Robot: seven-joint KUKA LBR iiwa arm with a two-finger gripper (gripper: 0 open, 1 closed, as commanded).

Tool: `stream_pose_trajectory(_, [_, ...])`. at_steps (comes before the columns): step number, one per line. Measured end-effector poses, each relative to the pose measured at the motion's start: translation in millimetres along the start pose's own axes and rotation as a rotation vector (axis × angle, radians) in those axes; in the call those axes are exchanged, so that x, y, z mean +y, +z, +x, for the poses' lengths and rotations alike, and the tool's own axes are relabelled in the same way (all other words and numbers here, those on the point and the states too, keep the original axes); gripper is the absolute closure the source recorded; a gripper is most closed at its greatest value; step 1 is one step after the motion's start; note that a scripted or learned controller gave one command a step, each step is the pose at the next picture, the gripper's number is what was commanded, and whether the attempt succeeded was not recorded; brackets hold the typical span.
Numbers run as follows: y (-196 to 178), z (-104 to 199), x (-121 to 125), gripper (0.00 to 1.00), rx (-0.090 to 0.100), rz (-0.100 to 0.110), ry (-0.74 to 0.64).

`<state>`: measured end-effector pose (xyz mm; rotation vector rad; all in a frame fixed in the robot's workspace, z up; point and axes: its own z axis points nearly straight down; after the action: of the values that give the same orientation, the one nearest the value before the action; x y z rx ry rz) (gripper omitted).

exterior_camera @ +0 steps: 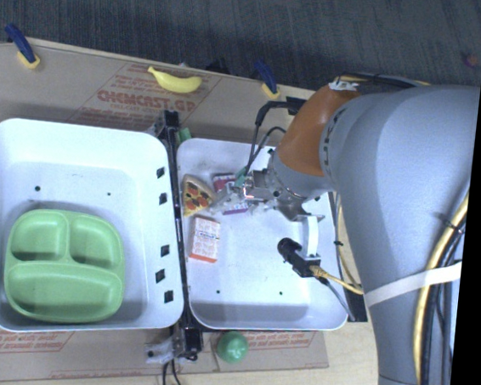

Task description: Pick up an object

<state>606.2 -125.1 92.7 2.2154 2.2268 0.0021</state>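
My gripper (242, 191) is low in the right bin (249, 312), near its back left part. Right at its tip lies a small pink and red packet (224, 180), partly covered by the gripper. A toy pizza slice (194, 196) lies just left of that, against the bin's left wall. In front of the slice, an orange and white packet (205, 238) lies flat on the bin floor. Nothing is visibly held.
A green divided plate (65, 263) sits in the front of the left bin (74, 153). A yellow banana (175, 79) lies on the cardboard behind the bins. A green ball (231, 346) rests outside, in front of the right bin. The arm covers that bin's right side.
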Motion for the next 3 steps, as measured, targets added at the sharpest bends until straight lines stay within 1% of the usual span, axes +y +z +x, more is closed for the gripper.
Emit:
stream_pose_trajectory(1, [-10.0, 0.1, -0.2, 1.00, 0.000, 0.002, -0.006])
stream_pose_trajectory(2, [-142.8, -1.5, 51.4, 1.00, -0.002, -0.003, -0.001])
stream_pose_trajectory(3, [-114.8, 67.8, 12.3, 1.00, 0.001, 0.006, -0.003])
